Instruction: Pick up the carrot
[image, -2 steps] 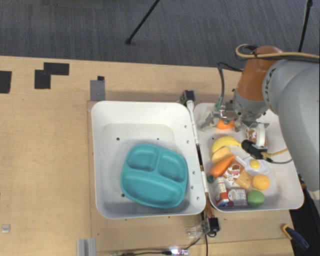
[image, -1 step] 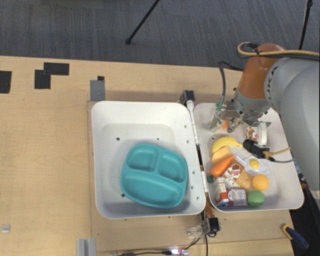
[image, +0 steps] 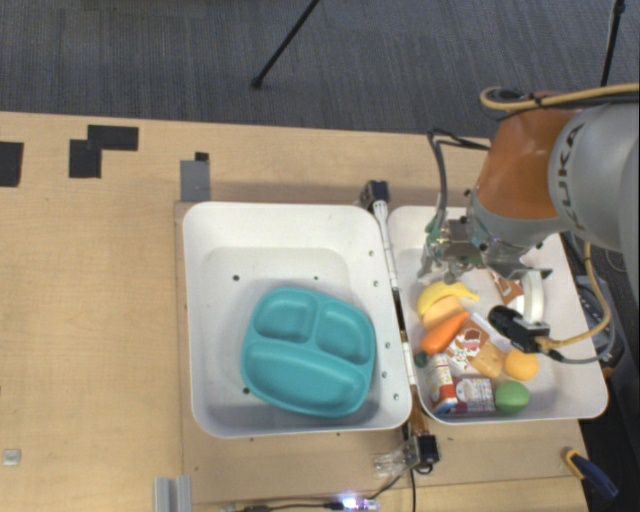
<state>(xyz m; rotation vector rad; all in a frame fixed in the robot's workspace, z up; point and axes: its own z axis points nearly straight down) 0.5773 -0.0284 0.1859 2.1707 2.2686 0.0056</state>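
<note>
The orange carrot (image: 443, 332) lies at a slant near the left wall of the right bin (image: 590, 400), just below a yellow banana (image: 447, 297). My gripper (image: 449, 266) hangs over the upper part of that bin, just above the banana and a short way above the carrot. Its fingers stand apart and point down, with nothing between them.
Around the carrot lie a red-and-white can (image: 440, 375), a small snack box (image: 487, 357), a labelled tin (image: 472, 396), a green lime (image: 511, 397) and a yellow lemon (image: 521, 366). A teal divided plate (image: 310, 350) lies in the left bin (image: 215, 300).
</note>
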